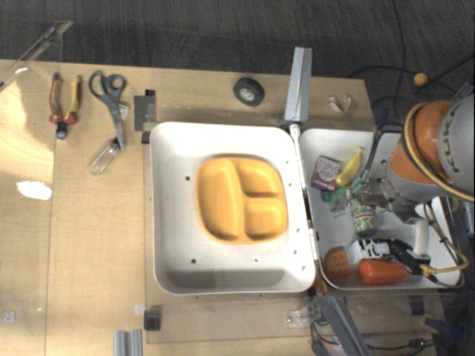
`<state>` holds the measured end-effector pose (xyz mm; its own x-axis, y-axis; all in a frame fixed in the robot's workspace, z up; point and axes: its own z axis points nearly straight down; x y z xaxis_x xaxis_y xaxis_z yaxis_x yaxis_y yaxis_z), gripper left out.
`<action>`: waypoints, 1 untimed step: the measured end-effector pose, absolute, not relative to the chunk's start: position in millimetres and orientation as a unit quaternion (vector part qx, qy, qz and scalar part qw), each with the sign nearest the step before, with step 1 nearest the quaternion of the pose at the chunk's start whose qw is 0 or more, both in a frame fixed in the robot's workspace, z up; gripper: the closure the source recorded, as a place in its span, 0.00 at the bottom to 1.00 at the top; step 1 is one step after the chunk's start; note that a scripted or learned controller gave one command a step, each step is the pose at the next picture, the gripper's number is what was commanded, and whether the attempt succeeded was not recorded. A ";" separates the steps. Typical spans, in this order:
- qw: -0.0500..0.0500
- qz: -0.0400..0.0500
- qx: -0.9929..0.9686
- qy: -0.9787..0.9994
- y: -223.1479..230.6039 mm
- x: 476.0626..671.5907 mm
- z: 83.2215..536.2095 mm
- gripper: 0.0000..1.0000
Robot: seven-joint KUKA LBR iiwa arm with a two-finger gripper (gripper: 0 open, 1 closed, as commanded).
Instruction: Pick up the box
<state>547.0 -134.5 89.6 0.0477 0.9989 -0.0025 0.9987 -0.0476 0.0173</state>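
Wooden counter (82, 258) carried two shallow white bins side by side. The left bin (174, 199) was the larger and held a yellow divided tray (241, 197) near its middle. The right bin (315, 221) was crowded with small things. The grey arm (445, 147) with its orange band reached in from the right and hung over that bin. Its tool (369, 197) sat low among the clutter near the bin's middle; whether it was spread or pressed together could not be told, and nothing could be seen gripped in it. A small purple box (325, 173) lay in the far left part of the right bin, just beside a yellow banana (349, 167) and near the tool. An orange-red carrot-like piece (382, 273) lay along the near wall. On the bare counter, left of the bins, lay scissors (111, 102) and red-handled pliers (64, 102), with a black tape roll (249, 91) beyond the left bin.
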 end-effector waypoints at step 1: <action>0.010 0.007 0.723 0.691 -135.2 549.4 102.1 1.00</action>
<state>549.4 -135.2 102.1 0.0458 0.9989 -0.0042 0.9987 -0.0457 0.0238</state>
